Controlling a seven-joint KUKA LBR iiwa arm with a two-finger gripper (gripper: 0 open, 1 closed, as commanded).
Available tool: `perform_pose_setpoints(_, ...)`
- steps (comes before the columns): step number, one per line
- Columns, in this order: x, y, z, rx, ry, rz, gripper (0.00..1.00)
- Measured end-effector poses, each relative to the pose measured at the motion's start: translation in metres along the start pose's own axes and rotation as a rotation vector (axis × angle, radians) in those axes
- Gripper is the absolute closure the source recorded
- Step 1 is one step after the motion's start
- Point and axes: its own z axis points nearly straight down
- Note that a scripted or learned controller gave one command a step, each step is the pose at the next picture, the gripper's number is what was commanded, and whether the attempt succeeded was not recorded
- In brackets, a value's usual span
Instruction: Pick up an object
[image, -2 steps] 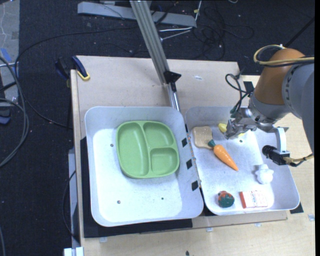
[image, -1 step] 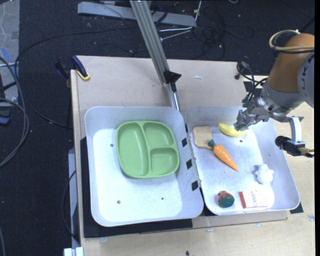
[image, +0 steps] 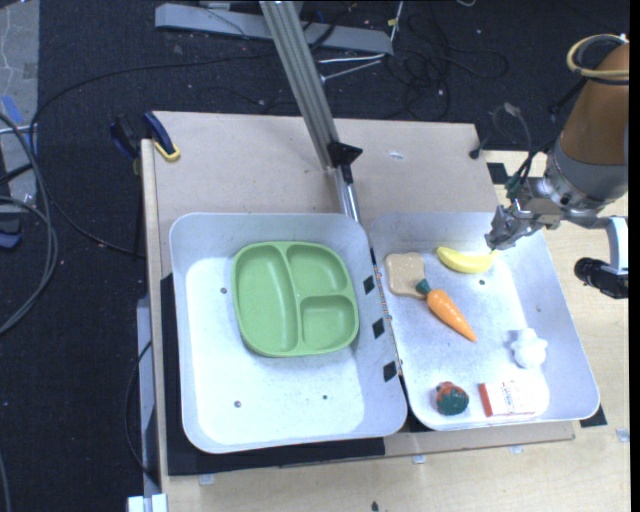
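The gripper (image: 503, 233) hangs over the right bin (image: 560, 330); whether it is open or closed cannot be told. Just left-below it lies the toy banana (image: 465, 261), with the toy carrot (image: 448, 311) farther down-left.

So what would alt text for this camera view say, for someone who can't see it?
A robot gripper hovers by a banana in the right bin, which also holds a carrot, bread, a ball, a box and a white lump. The left bin holds a green plate.
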Motion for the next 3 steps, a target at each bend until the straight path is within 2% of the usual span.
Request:
perform_pose_setpoints(1,0.000,0.002,-0.054,-0.001,0.000,-0.003,1.00)
perform_pose_setpoints(2,0.058,-0.012,-0.052,0.007,0.004,-0.007,1.00)
perform_pose_setpoints(3,0.109,-0.008,-0.047,0.007,0.004,-0.008,1.00)
